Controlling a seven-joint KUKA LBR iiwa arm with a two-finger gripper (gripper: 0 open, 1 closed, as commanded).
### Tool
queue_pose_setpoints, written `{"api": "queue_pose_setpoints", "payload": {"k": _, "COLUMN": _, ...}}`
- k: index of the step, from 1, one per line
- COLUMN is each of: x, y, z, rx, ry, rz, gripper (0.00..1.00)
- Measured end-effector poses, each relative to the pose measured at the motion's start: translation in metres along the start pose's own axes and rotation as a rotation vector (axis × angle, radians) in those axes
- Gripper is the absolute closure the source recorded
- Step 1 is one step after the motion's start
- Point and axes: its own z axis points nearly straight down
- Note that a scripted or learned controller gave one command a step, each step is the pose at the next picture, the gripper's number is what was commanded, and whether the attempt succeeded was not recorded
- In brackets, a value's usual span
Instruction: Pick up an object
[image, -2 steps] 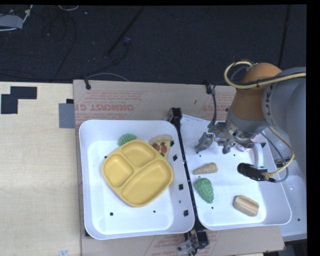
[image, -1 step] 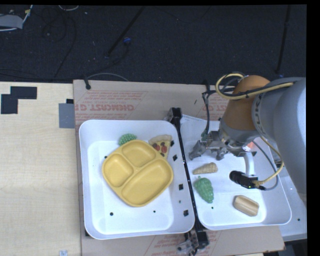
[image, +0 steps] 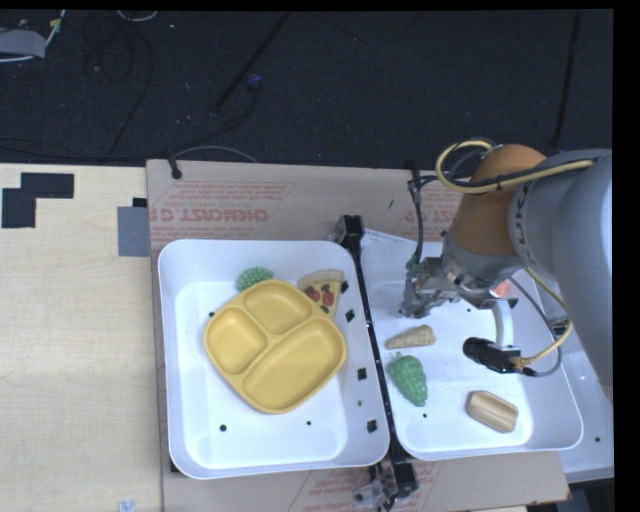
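While my gripper (image: 418, 300) hangs over the far inner corner of the right-hand bin (image: 560, 425), I cannot tell whether it is open or closed, and I see nothing held in it. That bin holds a pale cone (image: 411, 338) just below the gripper, a green bunch (image: 408, 379) nearer the camera, and a tan loaf (image: 492, 410). The left-hand bin (image: 190, 420) holds a yellow divided plate (image: 276, 345), with a green piece (image: 255, 276) and a pizza slice (image: 323, 288) at its far edge. Both bins sit on printed cardboard (image: 260, 205) on the pale wooden bench (image: 70, 360); dark floor (image: 300, 80) with cables lies beyond. The cone lies flat, long axis across the bin, narrow end toward the divider.
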Motion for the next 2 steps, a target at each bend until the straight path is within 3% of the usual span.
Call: {"api": "queue_pose_setpoints", "payload": {"k": 2, "x": -0.010, "y": 0.003, "z": -0.090, "rx": -0.007, "ry": -0.001, "rz": -0.005, "gripper": 1.00}}
